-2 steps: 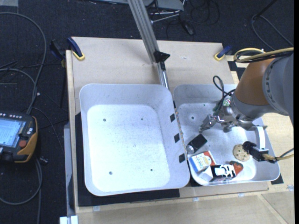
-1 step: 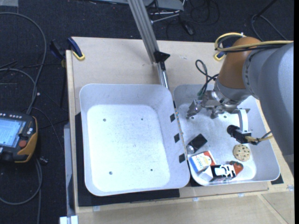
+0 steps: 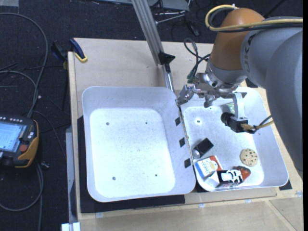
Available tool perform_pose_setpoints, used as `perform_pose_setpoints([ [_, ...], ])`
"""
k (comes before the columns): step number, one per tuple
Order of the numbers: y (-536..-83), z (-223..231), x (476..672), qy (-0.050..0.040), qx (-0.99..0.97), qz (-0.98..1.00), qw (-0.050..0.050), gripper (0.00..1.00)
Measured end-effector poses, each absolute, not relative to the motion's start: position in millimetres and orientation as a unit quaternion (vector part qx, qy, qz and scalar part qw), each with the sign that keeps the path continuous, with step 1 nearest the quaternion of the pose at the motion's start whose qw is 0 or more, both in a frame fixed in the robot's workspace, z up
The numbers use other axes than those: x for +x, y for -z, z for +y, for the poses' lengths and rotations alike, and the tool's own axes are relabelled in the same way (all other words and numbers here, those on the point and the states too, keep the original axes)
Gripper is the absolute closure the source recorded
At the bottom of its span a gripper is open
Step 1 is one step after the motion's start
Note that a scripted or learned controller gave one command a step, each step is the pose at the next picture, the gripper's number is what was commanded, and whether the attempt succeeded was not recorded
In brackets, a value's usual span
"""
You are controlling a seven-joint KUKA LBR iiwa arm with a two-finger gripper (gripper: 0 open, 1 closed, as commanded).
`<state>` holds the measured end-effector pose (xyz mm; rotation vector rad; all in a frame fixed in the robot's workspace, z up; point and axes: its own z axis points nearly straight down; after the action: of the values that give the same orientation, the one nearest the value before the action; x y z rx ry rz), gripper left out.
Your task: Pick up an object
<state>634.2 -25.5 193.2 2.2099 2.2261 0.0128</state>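
Note:
My gripper (image 3: 197, 99) hangs over the far left part of the right bin (image 3: 269, 129), its two fingers spread apart with nothing between them. Nearer the front of that bin lie a small black block (image 3: 204, 146), a round cookie (image 3: 249, 156), a white carton with orange and blue print (image 3: 208, 166), a black-and-white item (image 3: 229, 177) and a red piece (image 3: 244, 173) beside it. All of these lie below the gripper in the view, apart from it. The black block is the closest.
The left bin (image 3: 96, 105) adjoins the right one along a shared wall with black clips (image 3: 183, 141). A slanted metal rail (image 3: 150, 30) rises behind the bins. A clamp (image 3: 77, 49) sits at the bench's far left corner, a teach pendant (image 3: 14, 141) on the floor.

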Motion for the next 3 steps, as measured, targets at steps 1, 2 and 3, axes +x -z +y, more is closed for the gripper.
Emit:
perform_pose_setpoints([
  [1, -112.3, -132.5, 629.3, 0.0023, 0.709, 0.705, -0.002, 0.0],
  [2, -88.2, -102.3, 662.8, 0.0, 0.707, 0.708, 0.0, 0.0],
  [3, -89.8, -110.7, 610.2, -0.0008, 0.707, 0.707, 0.001, 0.0],
])
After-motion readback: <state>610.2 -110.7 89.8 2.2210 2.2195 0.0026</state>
